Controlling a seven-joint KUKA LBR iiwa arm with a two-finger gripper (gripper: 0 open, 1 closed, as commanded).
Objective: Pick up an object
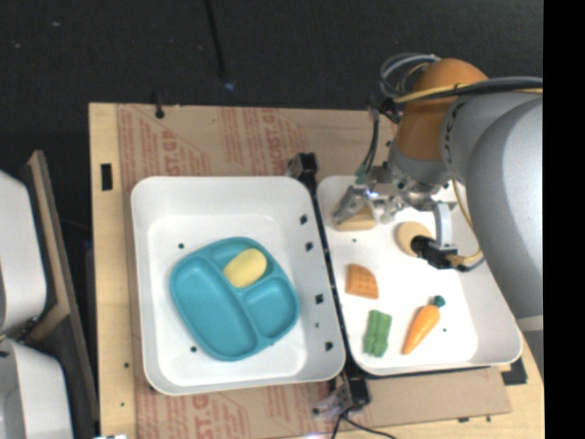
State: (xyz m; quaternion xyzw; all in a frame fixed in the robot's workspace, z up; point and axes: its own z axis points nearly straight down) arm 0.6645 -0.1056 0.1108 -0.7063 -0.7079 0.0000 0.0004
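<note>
My gripper (366,210) is low in the far left corner of the right bin (489,323). Its two grey fingers (345,210) stand apart, astride a small tan piece (360,220) that lies on the bin floor. Whether they touch it I cannot tell. Nearer the front of the same bin lie an orange wedge (361,283), a green block (377,331) and a toy carrot (421,326). A pale round piece (410,236) sits just right of the gripper.
The left bin (151,236) holds a teal divided plate (228,314) with a yellow lump (245,268) in its far compartment. A black-clipped divider (320,254) separates the bins. A cable end (434,252) hangs from the wrist over the right bin.
</note>
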